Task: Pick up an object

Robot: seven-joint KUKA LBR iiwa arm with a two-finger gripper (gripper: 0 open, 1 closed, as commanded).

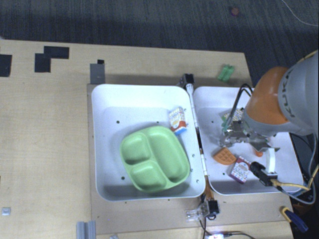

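Note:
The arm reaches in from the right over the right bin (209,101), its orange band above the wrist. My gripper (228,139) hangs low inside that bin, pointing at its floor. Just below it lies an orange waffle-like piece (224,157), and beside that a small pink-and-white packet (239,171). A white tube-like object (271,162) lies further right. In the left bin (102,133) sits a green divided plate (154,158), with a small white, red and blue packet (177,119) at its upper right.
A green object (226,72) lies on the bench beyond the right bin. Black cables and connectors run along the right bin's lower right side (264,176). Black tape marks sit on the bench at the upper left (50,58).

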